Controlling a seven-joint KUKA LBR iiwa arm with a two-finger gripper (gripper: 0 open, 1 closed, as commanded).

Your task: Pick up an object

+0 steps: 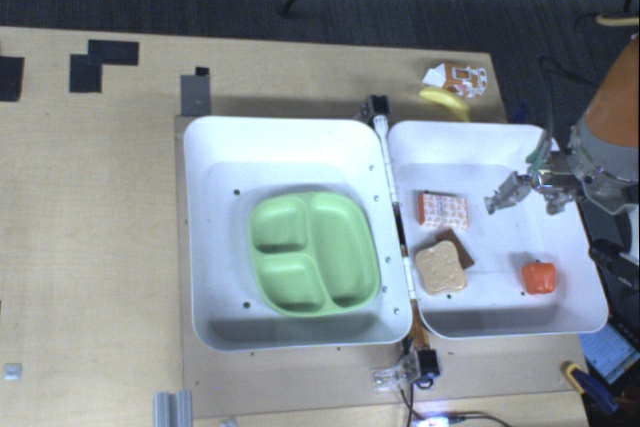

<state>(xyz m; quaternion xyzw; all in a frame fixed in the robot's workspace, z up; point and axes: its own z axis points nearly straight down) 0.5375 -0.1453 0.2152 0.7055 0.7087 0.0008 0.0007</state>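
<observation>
Right bin (pixel 570 320), cracker pack (pixel 443 209), toast (pixel 441 268), orange pepper (pixel 539 277)

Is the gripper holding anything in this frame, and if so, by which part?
Nothing is held. The gripper hovers open over the right bin, apart from the snack packet, the bread slice and the orange item.

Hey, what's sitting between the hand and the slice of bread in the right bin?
Nothing: in the camera view, bare white bin floor runs from the hand to the bread slice.
</observation>
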